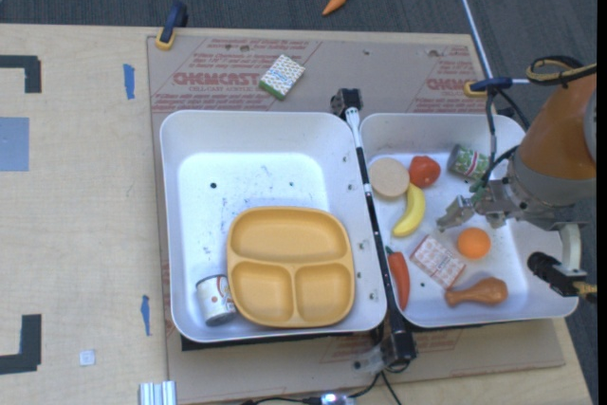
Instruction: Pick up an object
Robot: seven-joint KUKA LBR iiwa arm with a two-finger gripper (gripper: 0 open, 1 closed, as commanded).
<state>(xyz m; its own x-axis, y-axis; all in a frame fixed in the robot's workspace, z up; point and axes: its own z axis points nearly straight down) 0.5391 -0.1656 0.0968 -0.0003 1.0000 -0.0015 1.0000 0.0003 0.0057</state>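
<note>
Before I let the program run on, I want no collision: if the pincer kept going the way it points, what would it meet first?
Probably the banana: the pincer points left toward it, though its height above the bin is unclear.

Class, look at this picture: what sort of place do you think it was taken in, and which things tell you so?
Probably a robotics lab test bench: a robot arm reaches over two white bins of toy food like a banana, on a cardboard sheet above carpet, with cables about.
</note>
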